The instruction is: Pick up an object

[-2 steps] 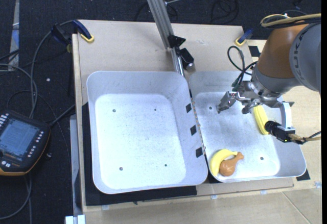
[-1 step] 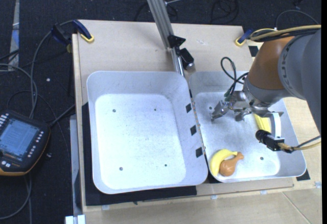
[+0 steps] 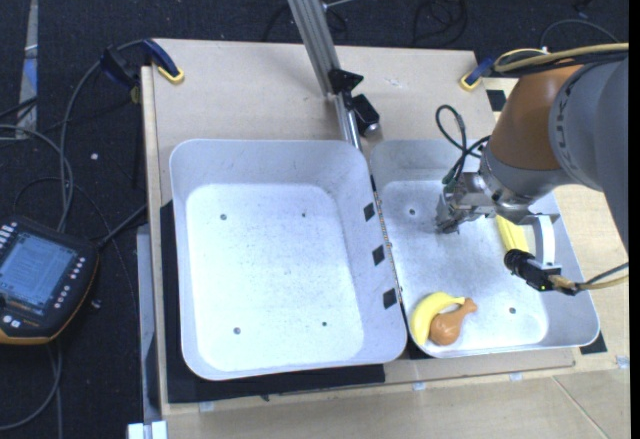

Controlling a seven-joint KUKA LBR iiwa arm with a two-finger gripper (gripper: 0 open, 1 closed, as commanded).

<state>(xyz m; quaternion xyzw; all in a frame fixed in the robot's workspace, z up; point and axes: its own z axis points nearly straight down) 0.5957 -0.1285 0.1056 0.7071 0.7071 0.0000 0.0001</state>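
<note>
In the right bin (image 3: pixel 430 199), a yellow banana (image 3: pixel 430 306) lies at the near left corner with an orange-brown pear-shaped piece (image 3: pixel 449 323) resting against it. A yellow stick-like object (image 3: pixel 514 233) lies near the bin's right side, partly under the arm. My gripper (image 3: pixel 449 218) reaches down to the bin floor near the middle of the right bin, well above the banana in the view and left of the yellow stick. Nothing shows between its fingers.
The left bin (image 3: pixel 270 257) stands beside the right one, their walls meeting in the middle. A slanted metal pole (image 3: pixel 315 27) rises behind the bins. A teach pendant (image 3: pixel 35 277) lies on the floor at left. Clamps (image 3: pixel 160 62) hold the bench corners.
</note>
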